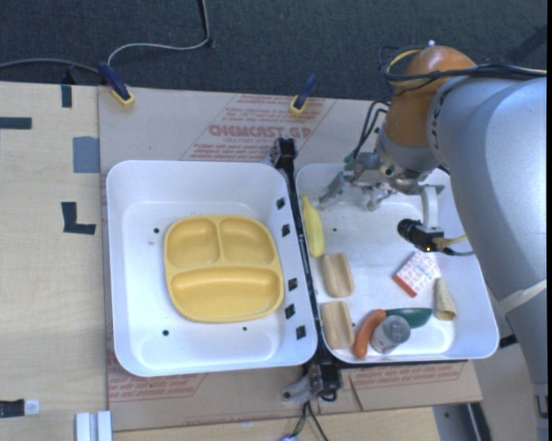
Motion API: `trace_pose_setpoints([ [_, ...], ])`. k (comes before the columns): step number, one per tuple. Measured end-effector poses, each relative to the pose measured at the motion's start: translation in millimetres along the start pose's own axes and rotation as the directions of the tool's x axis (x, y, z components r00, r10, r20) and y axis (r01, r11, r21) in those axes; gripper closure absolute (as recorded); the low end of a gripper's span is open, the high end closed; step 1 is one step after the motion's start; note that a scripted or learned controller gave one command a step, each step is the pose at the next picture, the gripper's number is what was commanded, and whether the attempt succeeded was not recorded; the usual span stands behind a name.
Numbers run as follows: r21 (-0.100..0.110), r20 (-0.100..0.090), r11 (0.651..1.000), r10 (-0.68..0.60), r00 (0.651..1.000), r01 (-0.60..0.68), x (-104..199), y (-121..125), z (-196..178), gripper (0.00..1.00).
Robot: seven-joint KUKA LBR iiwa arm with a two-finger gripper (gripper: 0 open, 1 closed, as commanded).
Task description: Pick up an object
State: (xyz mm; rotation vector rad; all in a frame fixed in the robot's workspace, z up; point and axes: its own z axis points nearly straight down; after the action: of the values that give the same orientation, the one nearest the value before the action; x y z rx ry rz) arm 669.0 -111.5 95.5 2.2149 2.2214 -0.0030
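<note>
My gripper point(353, 194) hangs over the far end of the right bin point(473, 338), open, with nothing between its fingers. Below it in that bin lie a yellow banana point(312, 225) along the left wall, two tan buns point(337, 275) point(335, 322), an orange sausage-like piece point(366, 333), a grey round lid on a green piece point(392, 332), a red and white packet point(416, 272) and a tan wedge point(444, 299). The banana is the closest of these, just left of and nearer than the fingers.
The left bin point(129, 246) holds a yellow divided plate point(224, 268). The arm's grey body point(505, 182) covers the right side of the right bin. Black clips line the divider between the bins point(289, 237).
</note>
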Motion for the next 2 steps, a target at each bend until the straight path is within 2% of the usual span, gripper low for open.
trace_pose_setpoints([
  [1,-0.001,-0.002,1.000,0.003,1.000,-0.003,-32.2,-59.0,9.0,0.00],
  [2,-0.004,-0.002,1.000,0.002,1.000,-0.002,-66.0,-73.9,8.5,0.00],
])
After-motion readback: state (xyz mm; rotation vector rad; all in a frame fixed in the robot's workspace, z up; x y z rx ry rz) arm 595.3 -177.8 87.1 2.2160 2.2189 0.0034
